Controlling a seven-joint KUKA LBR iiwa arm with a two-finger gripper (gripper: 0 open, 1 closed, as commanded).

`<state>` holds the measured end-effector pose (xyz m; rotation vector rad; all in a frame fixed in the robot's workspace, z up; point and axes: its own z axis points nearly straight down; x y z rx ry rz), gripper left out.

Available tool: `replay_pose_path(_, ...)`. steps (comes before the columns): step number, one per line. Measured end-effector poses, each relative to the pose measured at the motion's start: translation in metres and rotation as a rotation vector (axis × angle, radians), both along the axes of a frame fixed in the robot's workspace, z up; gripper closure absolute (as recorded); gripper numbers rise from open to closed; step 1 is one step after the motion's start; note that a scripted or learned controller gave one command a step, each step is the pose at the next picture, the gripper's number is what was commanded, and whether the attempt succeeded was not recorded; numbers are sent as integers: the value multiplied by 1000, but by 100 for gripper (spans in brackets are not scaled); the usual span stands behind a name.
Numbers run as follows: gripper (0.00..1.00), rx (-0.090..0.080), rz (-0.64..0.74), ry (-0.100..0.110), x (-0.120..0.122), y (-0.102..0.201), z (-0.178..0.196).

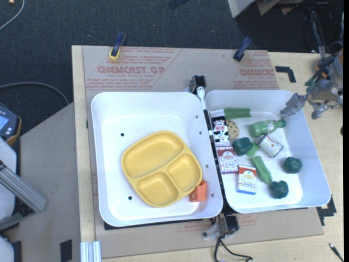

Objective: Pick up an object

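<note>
Nothing lifted yet: tool [293, 106] hovering at right bin's [313, 162] upper right edge, grip state impossible to tell, green bottle [265, 127] and other pieces lying inside, whole pick remaining.

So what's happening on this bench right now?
A robot arm reaches in from the right, its gripper hovering at the upper right edge of the right bin, close to a green bottle. It holds nothing that I can see. That bin holds a jumble of small items, mostly green toys and little boxes. The left bin has a yellow divided plate with a small orange block beside it.
</note>
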<state>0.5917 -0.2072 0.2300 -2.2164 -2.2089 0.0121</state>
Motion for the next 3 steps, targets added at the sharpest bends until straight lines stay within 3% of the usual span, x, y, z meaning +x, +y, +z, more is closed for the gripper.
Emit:
replay_pose_path(1,0,-3,4,-14,3,1,8)
replay_pose_path(3,0,-1,5,-8,9,4,-92)
